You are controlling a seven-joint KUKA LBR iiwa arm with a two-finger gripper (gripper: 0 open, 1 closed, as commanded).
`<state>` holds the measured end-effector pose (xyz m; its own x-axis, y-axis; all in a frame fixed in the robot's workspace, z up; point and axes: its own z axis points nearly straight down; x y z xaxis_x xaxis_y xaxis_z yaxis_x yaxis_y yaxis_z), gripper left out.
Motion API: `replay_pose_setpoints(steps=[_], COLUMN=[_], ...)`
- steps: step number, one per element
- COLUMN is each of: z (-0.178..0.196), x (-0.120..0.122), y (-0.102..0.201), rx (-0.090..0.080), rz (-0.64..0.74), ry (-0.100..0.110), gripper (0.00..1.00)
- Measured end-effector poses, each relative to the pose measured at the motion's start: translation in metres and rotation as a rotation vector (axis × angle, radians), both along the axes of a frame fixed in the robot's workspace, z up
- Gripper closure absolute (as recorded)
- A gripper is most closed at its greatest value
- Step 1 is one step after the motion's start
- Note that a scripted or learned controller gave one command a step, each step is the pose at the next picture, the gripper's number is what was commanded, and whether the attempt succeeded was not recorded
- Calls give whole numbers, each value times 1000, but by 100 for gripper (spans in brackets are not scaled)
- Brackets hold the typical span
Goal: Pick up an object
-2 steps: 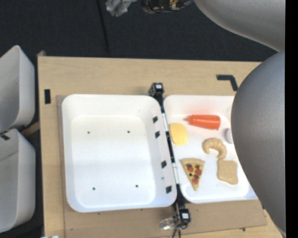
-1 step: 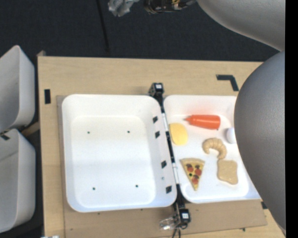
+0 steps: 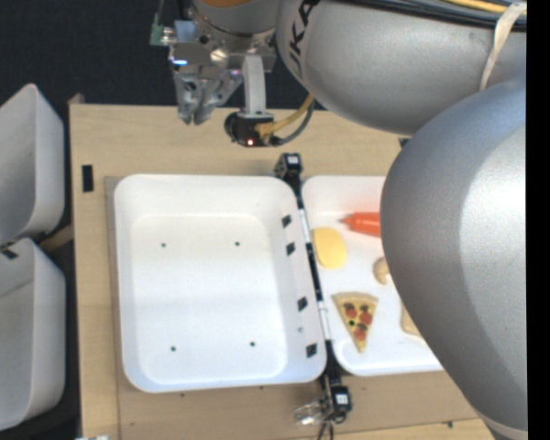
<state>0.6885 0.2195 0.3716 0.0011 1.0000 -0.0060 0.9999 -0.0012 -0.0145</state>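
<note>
Gripper [image 3: 199,108] hangs up by the far edge of the desk [image 3: 96,140], above the top-left corner area, well apart from both bins. Fingers point down but they're blurred and dark against the background, so can't tell how far open they are; nothing visible between them, and it touches nothing I can make out. Big grey arm [image 3: 440,154] w/ orange band covers much of the right side. Left bin [image 3: 202,282] sits beside the right bin [image 3: 348,195], the two clipped together along the shared edge. In the right bin: yellow oval piece [image 3: 330,247] near the divider, red-orange item [image 3: 362,222] just behind it, pizza slice [image 3: 357,318] nearer the front. Other bits partly hidden under the arm.
</note>
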Motion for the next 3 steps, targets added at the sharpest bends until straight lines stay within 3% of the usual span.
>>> replay_pose_setpoints(steps=[1, 2, 3], z=[-39, 56, 18], x=[-36, -74, -121], y=[-88, -37, -46], rx=[3, 9, 5], rz=[-3, 8, 2], ry=[-8, -21, -9], gripper=[100, 100, 100])
